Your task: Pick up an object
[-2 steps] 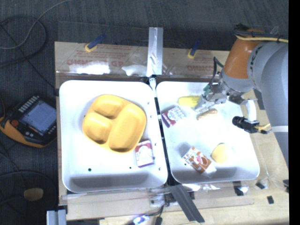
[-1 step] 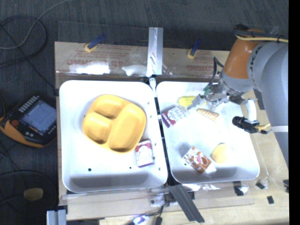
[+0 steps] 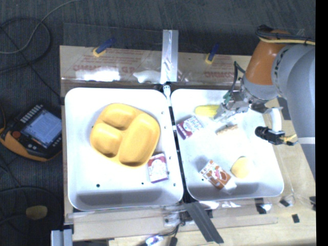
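Objects for picking lie in two white bins on the counter: the left bin (image 3: 77, 137) holds a big yellow three-lobed dish (image 3: 124, 134) and a small pink-and-white carton (image 3: 158, 168), while the right bin (image 3: 266, 168) holds a red-and-white packet (image 3: 189, 125), an orange-printed packet (image 3: 217, 175), a pale yellow lump (image 3: 241, 166), a yellow piece (image 3: 206, 110) and a small tan stick (image 3: 226, 129). My end effector (image 3: 229, 108) hangs over the right bin's far part, just beside the yellow piece and above the tan stick; whether it grasps anything I cannot tell.

Grey arm (image 3: 300, 86) reaching in from the right, orange-banded wrist, end effector (image 3: 225, 111) angled downward
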Action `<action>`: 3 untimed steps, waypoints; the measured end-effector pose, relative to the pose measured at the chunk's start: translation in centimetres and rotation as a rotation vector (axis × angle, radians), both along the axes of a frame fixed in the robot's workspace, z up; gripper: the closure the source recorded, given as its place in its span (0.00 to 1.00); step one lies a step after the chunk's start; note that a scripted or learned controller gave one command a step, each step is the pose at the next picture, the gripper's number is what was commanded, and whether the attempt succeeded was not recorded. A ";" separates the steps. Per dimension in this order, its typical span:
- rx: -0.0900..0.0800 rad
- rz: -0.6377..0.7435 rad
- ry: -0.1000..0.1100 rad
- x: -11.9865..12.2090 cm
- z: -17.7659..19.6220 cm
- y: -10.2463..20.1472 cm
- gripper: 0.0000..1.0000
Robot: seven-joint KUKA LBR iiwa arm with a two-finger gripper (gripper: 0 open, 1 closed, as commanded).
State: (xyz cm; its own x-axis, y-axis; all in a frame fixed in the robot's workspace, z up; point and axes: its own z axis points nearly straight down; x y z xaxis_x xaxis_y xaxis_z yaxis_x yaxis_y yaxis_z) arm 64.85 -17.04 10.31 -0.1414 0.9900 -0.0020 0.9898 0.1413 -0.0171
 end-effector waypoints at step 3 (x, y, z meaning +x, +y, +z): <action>-0.003 -0.072 0.015 1.5 -1.2 2.3 1.00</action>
